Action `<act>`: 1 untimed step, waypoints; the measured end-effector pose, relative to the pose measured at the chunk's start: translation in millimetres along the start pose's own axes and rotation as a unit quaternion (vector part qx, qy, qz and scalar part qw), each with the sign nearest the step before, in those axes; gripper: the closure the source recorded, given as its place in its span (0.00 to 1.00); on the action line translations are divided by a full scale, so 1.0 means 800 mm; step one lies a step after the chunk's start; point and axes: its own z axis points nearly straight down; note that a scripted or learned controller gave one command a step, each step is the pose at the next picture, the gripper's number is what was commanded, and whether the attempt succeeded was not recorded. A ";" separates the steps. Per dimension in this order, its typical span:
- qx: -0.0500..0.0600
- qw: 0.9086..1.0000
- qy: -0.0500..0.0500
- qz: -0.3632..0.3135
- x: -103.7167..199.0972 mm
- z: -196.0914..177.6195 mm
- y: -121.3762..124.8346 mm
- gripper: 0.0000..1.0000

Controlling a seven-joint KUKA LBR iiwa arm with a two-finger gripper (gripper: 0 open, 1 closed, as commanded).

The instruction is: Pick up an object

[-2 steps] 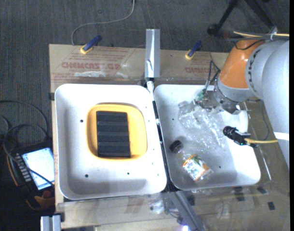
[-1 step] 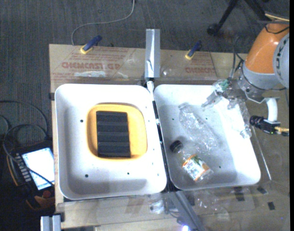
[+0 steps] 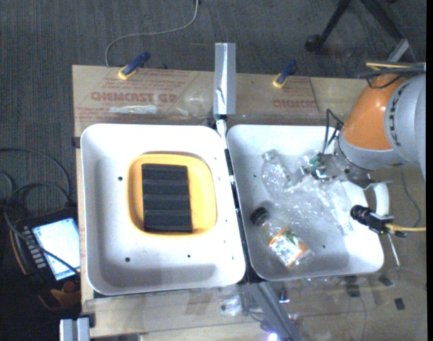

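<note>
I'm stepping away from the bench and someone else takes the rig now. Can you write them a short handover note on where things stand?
Gripper: low over the upper part of the right bin, at the crumpled clear plastic; too cluttered to tell whether it grips anything.
Right bin also holds a small black cap and an orange-and-white packet, both lying free.
Left bin holds a yellow tray with a black ridged block in it.
Done: arm has reached the pile.
Left: a confirmed pick; nothing visibly lifted.
</note>
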 end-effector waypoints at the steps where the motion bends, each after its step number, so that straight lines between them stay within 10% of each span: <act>1: 0.003 0.998 -0.001 0.059 -0.054 -0.052 0.070 0.00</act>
